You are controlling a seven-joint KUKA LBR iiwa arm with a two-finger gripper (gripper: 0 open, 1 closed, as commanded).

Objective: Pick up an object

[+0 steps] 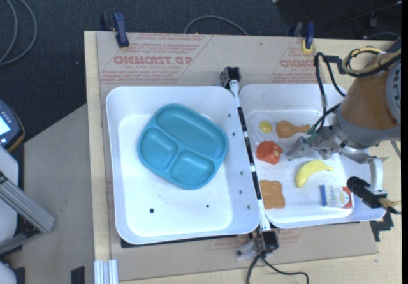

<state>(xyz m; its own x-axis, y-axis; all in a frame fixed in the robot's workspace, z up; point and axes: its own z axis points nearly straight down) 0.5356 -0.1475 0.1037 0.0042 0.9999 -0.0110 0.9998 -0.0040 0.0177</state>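
The right bin (290, 99) holds several small items. A small yellow piece (265, 127) and an orange pear-shaped piece (287, 128) lie at the back. A red piece (269, 152) sits in the middle left, and an orange-brown slab (272, 194) lies at the front left. A yellow banana (311, 170) lies in the middle, with a white, blue and red packet (335, 196) at the front right. My gripper (305, 146) hangs low between the pear-shaped piece and the banana, just right of the red piece. Nothing shows in its grasp.
The left bin (127, 200) holds a blue divided plate (183, 145). The grey arm with its orange band (366, 107) covers the right bin's right side. A black divider rail (245, 149) runs between the bins. Cables (328, 72) loop near the arm.
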